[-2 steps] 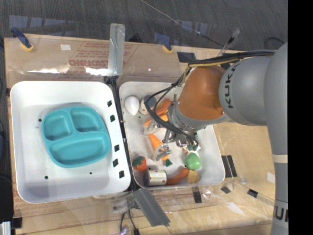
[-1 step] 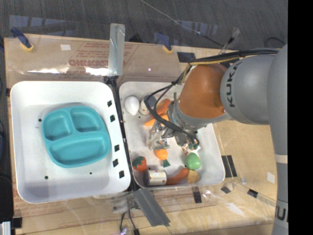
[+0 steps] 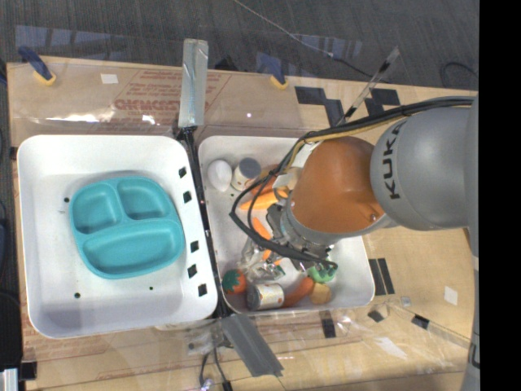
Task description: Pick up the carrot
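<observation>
So the counter (image 3: 98, 96) is a tan, cardboard-looking top with clear plastic sheeting taped over it, some red printing near the far edge and black tape marks (image 3: 381, 277) scattered on the right side, and beyond it there's dark grey carpet (image 3: 122, 6). Two shallow white bins sit side by side: the left bin (image 3: 41, 218) has just a teal divided plate (image 3: 126, 225) in it, three compartments, lying flat near the middle. The right bin (image 3: 350, 287) is the messy one. The arm (image 3: 423, 169) comes in from the right, and its orange band (image 3: 338, 186) hangs right over the middle of that bin, so the claw (image 3: 273, 255) underneath is mostly buried; I honestly can't tell how it's set or whether it has anything. The carrot (image 3: 299, 290) is down at the near edge of the right bin, orange body with its green top (image 3: 323, 273) toward the right, long axis running diagonally from lower left to upper right, tip pointing lower left. It's just beside a silver can (image 3: 265, 296) lying on its side, with a small strawberry-looking thing (image 3: 234, 281) left of that. A white egg-like ball (image 3: 219, 172) and a greyish round piece (image 3: 248, 169) sit in the far corner.
</observation>
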